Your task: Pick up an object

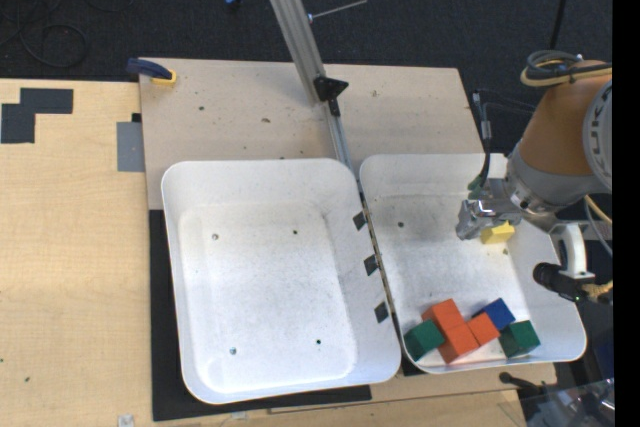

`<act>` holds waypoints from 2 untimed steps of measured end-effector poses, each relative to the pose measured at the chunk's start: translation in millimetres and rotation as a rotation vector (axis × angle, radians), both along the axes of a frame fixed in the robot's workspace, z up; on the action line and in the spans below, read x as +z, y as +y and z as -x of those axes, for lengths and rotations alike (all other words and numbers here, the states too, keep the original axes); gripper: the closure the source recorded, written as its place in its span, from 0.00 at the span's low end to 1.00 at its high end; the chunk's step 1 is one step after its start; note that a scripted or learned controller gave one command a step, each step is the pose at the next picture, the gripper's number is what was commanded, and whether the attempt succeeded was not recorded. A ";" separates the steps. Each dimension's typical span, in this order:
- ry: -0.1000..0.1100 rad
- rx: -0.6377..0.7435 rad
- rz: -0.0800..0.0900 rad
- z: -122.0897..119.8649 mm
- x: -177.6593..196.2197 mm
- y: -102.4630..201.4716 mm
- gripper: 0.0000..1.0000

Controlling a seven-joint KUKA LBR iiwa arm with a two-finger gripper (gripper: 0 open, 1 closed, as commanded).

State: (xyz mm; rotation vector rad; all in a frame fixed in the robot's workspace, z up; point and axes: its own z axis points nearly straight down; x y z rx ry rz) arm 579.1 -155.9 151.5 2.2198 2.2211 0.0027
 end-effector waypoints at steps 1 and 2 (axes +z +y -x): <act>-0.001 0.001 0.000 -7.4 49.4 6.4 1.00; 0.004 0.003 0.000 -7.4 54.3 6.0 1.00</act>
